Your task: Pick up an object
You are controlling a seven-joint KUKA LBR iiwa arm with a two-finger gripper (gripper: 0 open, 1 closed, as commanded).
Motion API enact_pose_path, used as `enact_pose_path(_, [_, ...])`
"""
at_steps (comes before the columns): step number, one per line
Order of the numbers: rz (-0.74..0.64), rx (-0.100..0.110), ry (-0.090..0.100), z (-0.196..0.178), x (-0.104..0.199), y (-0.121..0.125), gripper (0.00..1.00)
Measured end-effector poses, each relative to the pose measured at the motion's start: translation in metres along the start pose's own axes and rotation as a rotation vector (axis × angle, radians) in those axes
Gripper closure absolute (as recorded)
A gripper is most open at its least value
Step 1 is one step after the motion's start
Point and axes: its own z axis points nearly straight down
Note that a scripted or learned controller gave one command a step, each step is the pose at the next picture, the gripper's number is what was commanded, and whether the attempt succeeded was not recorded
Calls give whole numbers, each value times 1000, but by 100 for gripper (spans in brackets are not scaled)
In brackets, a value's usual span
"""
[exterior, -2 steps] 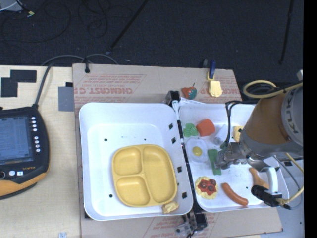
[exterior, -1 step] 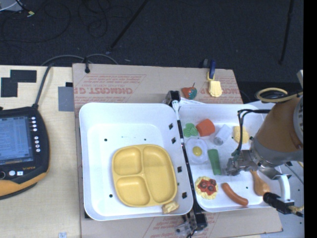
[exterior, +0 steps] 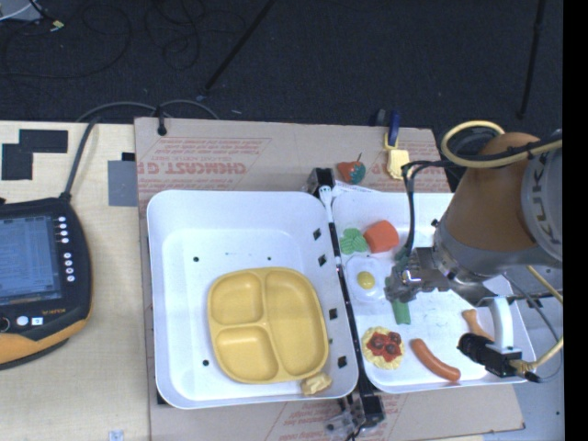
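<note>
- Camera view: the claw (exterior: 402,288) hangs over the right bin (exterior: 432,379). A green stick (exterior: 401,312) pokes out just under it, touching it. I cannot tell if the claw grips it.
- The stick is thin, straight and dark green.
- Near it lie a red sausage (exterior: 435,360), a pasta toy (exterior: 383,347) and an orange piece (exterior: 381,236).
- The left bin (exterior: 184,228) holds a yellow tray (exterior: 266,324).

Small green stick (exterior: 402,313) upright in right bin (exterior: 432,386)
</note>
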Motion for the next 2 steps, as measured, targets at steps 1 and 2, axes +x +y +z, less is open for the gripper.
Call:
enact_pose_path(1, [3,4,-2,-81,75,-25,100])
enact_pose_path(2, [3,0,-2,-174,137,-26,100])
